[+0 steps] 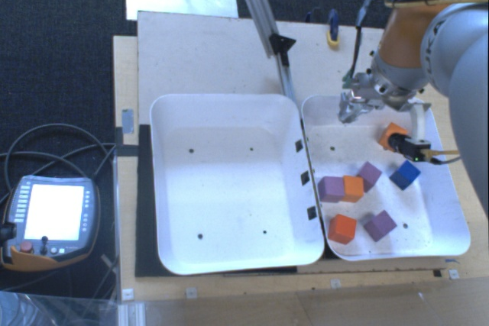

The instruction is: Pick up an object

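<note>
Blocks for the pick lie in the right bin (451, 240): purple block (331, 188) touching a small orange block (353, 188), with a second purple block (370, 174) against that one's upper right corner; a blue block (405, 175) just to their right; a larger orange block (343, 228) and a third purple block (380, 225) nearer the front wall; one more orange block (392, 135) near the far right, partly behind a black fitting on the arm.

Gripper (350, 114) sits over the far left corner of the right bin, near the wall shared with the left bin (164, 114). No block is seen between the fingers. Open or closed: cannot tell; the fingertips are too small and blurred against the white floor.

Risks, as judgement:
- The gripper is well apart from every block. A descent straight down from here would likely close on bare floor.
- The three touching blocks leave little finger room; a grasp there may push a neighbour or catch two at once.
- Proximity to the shared wall could foul a finger on the rim.

Orientation: the blocks look roughly cubic, so no clear long axis. The purple-orange pair forms a row running left-right; the blue block and the front purple block sit rotated, corners toward the camera, so finger alignment would matter.
</note>
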You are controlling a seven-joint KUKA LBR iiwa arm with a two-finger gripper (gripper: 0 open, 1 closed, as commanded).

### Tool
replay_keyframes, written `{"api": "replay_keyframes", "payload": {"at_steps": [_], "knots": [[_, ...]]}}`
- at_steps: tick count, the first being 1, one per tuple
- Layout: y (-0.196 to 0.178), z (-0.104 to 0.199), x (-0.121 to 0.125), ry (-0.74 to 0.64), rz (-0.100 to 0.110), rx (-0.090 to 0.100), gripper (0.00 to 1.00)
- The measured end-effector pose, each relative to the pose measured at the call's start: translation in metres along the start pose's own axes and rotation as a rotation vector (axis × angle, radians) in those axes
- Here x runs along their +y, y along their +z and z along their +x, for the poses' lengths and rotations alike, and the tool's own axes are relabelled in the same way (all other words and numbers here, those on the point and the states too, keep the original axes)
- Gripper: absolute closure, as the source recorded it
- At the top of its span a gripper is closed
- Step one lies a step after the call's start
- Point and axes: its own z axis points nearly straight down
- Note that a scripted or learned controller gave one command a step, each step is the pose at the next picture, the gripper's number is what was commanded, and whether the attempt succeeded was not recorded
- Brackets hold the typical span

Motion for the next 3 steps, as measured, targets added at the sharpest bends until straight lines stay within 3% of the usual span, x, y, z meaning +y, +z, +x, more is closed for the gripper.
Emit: {"api": "replay_keyframes", "payload": {"at_steps": [1,3], "knots": [[-0.055,0.000,0.003,-0.001,-0.001,0.000,1.00],[-0.066,0.104,-0.002,-0.007,0.007,0.003,1.00]]}}
